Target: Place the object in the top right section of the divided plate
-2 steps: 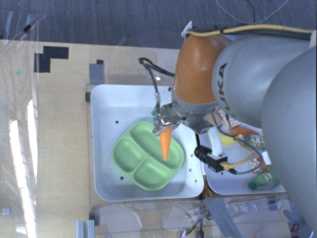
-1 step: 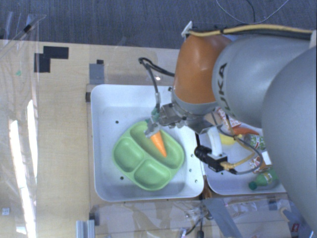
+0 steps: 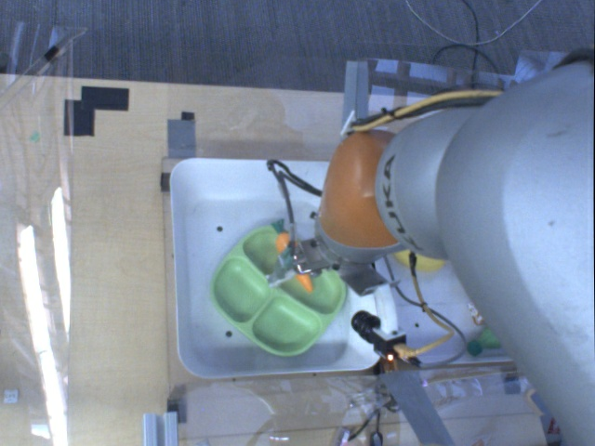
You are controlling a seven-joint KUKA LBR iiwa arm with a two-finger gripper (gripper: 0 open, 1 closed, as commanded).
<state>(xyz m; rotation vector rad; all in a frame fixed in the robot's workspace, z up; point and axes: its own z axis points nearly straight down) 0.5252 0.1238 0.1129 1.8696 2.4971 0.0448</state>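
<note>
Nearest to us, the grey arm point(image 3: 521, 203) fills the 3 o'clock side, and its orange band point(image 3: 358, 193) sits just above the wrist, over the seam between the two bins. A yellow cable point(image 3: 437, 100) runs along the arm's top edge.

Below the wrist, the jaws come down over the green plate point(image 3: 244, 291), close to its centre where the dividers meet. Metal parts and black wires crowd that spot, so we cannot tell whether the jaws are spread or pressed together, nor whether anything sits between them.

The plate lies in the left bin point(image 3: 200, 249), turned at an angle, toward the bin's 5 o'clock part. We see a small orange object point(image 3: 282, 242) in the plate's section at 12 o'clock, right against the jaws. A second orange piece point(image 3: 305, 284) shows in the section at 3 o'clock, just under the jaws. Whether the two are one thing or separate, we cannot tell.

In the right bin point(image 3: 446, 305), mostly covered by the arm, a yellow thing point(image 3: 423, 263) peeks out beside the wrist, and a small green thing point(image 3: 477, 345) lies toward 5 o'clock.

The pale wooden desk point(image 3: 112, 295) spreads out to 9 o'clock, with black tape marks point(image 3: 93, 105) near its 10 o'clock corner. Farthest off, at 12 o'clock, lies grey carpet floor point(image 3: 232, 17) with a thin wire point(image 3: 465, 17) looped across it.
</note>
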